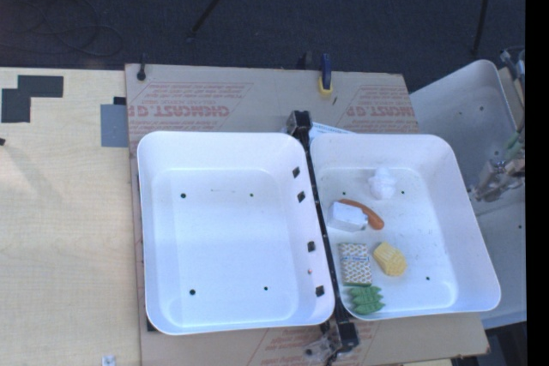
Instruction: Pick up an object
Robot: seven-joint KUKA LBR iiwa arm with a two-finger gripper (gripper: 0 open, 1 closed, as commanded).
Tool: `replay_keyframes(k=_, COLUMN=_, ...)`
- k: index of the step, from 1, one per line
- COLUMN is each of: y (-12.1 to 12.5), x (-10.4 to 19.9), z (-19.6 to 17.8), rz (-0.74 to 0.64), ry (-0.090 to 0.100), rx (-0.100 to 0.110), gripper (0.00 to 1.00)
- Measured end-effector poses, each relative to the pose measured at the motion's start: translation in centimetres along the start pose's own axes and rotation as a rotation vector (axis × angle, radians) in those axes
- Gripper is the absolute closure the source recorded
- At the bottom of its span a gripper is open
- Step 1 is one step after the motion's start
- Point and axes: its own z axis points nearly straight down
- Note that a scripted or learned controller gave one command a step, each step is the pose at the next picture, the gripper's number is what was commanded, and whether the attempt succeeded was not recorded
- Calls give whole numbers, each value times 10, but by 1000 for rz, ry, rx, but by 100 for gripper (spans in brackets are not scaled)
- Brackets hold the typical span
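I take the right bin (pixel 463 184) as my landmark, since every loose thing lies in it. They crowd its left half, close to the wall it shares with the left bin (pixel 154 210). A white crumpled piece (pixel 383 181) sits toward the far side. Nearer the shared wall lies a white block (pixel 346 216) with an orange carrot-like piece (pixel 367 214) touching its right edge. Toward the near side, a patterned rectangular packet (pixel 355 262) lies just beside a yellow corn-like piece (pixel 390 259), and a green leafy piece (pixel 365 299) rests against the bin's near rim.

The right half of this bin's floor is bare, so there is open room to come down there. The shared wall with its black clips (pixel 302 196) hems in the packet and the block on their left. A blue-and-yellow clamp (pixel 326 75) stands on the cardboard (pixel 214 103) beyond the bin's far rim, on the table (pixel 60 253). I cannot tell the state of the claw.
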Motion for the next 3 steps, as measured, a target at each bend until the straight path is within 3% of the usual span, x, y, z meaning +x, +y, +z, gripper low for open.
replay_keyframes(k=1, y=1, x=21, z=-54, rz=1, ry=0, rx=2, gripper=100)
replay_keyframes(k=2, y=1, x=19, z=-105, rz=2, ry=-1, rx=2, gripper=100)
replay_keyframes(k=3, y=17, x=73, z=-8, rz=-1, ry=3, rx=17, gripper=100)
